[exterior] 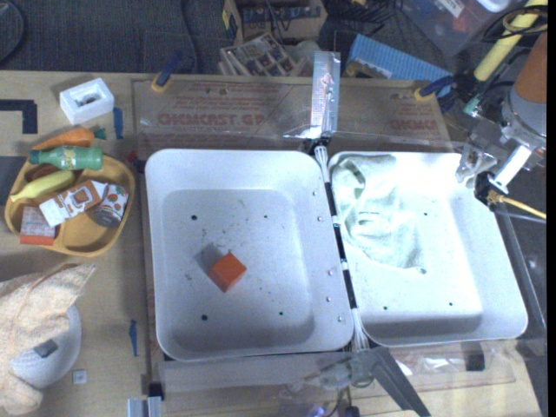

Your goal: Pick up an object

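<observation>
Tool (483,170) at right bin's far edge, orange block (229,271) well apart, left bin.

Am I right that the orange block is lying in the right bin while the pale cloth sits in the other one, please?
Not quite: the camera view shows the orange block in the left bin, near its middle. The pale cloth sits in the other one, the right bin.
</observation>
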`<state>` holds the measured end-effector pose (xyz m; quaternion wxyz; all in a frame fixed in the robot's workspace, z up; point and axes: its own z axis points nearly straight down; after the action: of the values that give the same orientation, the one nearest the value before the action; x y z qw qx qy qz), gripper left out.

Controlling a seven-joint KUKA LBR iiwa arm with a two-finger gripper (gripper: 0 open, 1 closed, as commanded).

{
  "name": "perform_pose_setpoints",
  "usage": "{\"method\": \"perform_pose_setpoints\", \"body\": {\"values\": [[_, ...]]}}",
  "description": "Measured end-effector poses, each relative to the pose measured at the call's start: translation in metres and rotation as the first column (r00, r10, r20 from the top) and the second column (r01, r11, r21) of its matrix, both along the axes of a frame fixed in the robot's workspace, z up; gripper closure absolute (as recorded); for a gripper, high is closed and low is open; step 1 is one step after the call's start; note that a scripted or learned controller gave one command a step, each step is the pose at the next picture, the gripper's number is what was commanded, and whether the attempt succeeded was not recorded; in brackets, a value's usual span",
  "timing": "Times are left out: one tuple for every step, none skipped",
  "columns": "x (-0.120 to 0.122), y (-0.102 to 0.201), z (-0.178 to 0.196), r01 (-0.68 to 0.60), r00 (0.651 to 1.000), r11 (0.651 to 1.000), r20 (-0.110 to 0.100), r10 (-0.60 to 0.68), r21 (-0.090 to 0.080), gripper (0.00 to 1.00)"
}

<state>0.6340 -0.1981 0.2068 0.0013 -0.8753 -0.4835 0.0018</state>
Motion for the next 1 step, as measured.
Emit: {"method": "perform_pose_setpoints", "body": {"values": [[0.0004, -0.0033, 0.0561, -0.307, 0.952, 0.952, 0.006, 0.307, -0.004, 1.0]]}}
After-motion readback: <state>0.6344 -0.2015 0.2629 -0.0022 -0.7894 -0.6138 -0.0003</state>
